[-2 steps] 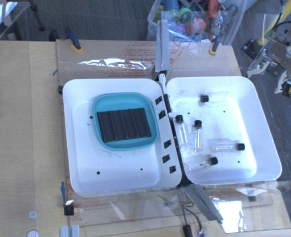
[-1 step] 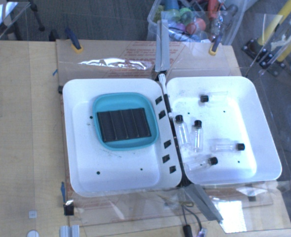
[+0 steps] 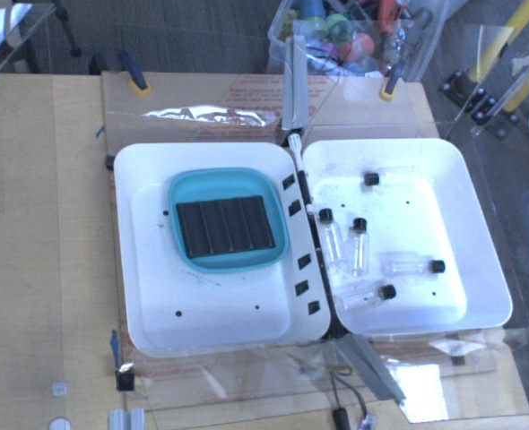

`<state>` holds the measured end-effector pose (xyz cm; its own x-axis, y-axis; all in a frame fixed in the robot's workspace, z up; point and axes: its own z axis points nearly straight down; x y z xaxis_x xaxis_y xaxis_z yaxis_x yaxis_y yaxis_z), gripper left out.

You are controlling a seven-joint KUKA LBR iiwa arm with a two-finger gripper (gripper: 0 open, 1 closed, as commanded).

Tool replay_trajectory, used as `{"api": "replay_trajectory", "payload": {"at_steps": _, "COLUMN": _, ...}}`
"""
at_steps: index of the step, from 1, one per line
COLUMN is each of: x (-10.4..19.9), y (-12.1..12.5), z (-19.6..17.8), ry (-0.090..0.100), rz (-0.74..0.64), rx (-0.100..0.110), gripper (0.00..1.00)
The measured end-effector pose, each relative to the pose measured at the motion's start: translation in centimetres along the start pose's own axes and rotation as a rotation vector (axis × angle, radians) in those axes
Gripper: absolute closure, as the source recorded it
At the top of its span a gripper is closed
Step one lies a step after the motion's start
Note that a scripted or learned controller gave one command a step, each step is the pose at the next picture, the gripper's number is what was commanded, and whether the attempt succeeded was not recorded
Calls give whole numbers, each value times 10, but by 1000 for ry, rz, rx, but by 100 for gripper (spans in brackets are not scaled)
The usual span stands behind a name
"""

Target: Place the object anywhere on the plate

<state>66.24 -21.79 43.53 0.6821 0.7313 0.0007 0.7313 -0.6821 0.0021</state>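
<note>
The clear vials [image 3: 361, 249] with black caps lie scattered in the left half of the right bin [image 3: 480, 240], well apart from the teal plate [image 3: 182, 195] in the left bin [image 3: 148, 312], so transfer runs leftward across the central divider [image 3: 299, 231].

Clear vials [image 3: 361, 245] in right bin [image 3: 480, 240]: glass bodies nearly invisible against the white floor; outlines faint, only the black caps read plainly. Exact count uncertain; one cap near the bin's far side has no discernible body.
Storage tub [image 3: 363, 16], top of frame: cut off by the upper edge; contents a jumble of coloured items, individually unidentifiable.
Dark slab on teal plate [image 3: 224, 218]: ribbed surface, nature unclear.
Small items at the lower left corner: cut off by the frame edge.
</note>
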Motion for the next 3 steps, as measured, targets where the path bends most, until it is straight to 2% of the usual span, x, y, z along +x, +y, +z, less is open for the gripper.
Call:
{"api": "replay_trajectory", "payload": {"at_steps": 1, "x": 2, "y": 0, "z": -10, "ry": -1, "rz": -3, "rx": -2, "gripper": 100}}
{"api": "replay_trajectory", "payload": {"at_steps": 2, "x": -8, "y": -28, "z": 239, "ry": -1, "rz": -190, "rx": 6, "gripper": 100}}
{"api": "replay_trajectory", "payload": {"at_steps": 3, "x": -9, "y": -27, "z": 237, "ry": 0, "rz": -189, "rx": 4, "gripper": 0}}
